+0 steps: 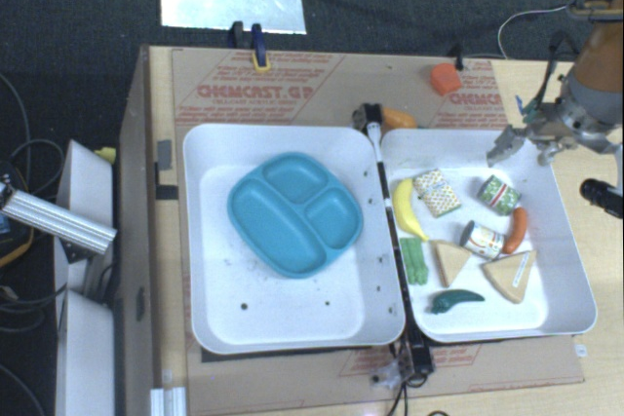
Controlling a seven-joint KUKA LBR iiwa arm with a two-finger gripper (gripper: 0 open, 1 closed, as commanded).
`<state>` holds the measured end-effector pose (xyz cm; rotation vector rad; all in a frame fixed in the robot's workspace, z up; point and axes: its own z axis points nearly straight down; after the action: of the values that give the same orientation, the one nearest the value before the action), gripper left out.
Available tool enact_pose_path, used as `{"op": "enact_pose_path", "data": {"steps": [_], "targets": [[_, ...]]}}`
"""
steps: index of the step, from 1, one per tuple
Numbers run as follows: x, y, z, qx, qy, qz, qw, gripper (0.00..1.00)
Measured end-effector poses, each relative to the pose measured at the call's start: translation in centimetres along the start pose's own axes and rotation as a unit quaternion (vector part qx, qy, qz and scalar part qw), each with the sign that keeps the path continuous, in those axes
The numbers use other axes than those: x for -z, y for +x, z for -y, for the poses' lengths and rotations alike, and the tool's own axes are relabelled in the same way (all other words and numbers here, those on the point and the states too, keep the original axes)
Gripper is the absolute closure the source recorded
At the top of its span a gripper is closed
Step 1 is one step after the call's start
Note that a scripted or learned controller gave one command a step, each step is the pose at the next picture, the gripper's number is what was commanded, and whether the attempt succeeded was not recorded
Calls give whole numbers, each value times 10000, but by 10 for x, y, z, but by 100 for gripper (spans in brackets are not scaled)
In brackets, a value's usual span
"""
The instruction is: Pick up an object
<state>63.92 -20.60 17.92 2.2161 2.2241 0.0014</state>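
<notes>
I am counting two white bins lying side by side on the bench (292, 78). The left bin (219, 307) is holding one thing: a blue divided plate (294, 212) with three compartments. The right bin (556, 287) is holding eight small things: one yellow banana (407, 208) along its left wall, one checkered packet (437, 193) just beside the banana, one green-and-white can (498, 194), one orange carrot (516, 228), one small grey-capped can (482, 238) touching the carrot's lower end, one green pea pod (415, 260) below the banana, one dark green pepper (455, 300) near the front wall, and two tan wedge slices, one (450, 260) beside the pea pod and one (512, 276) to its right. Outside the bins, one orange block (446, 79) is sitting on the bench and one orange piece (397, 120) is lying at the back where the bins meet.

I am hovering my pincer (531, 143) over the back right corner of the right bin, my grey arm reaching in from the right. Whether my pincer is released or clenched, I cannot tell. Nothing is showing between its tips. The green-and-white can is lying nearest, just in front of and to the left of my pincer, with the carrot beyond it.
</notes>
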Motion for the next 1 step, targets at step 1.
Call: {"op": "enact_pose_path", "data": {"steps": [1], "targets": [[-63, 0, -1, -4, 10, -4, 10000, 0]]}}
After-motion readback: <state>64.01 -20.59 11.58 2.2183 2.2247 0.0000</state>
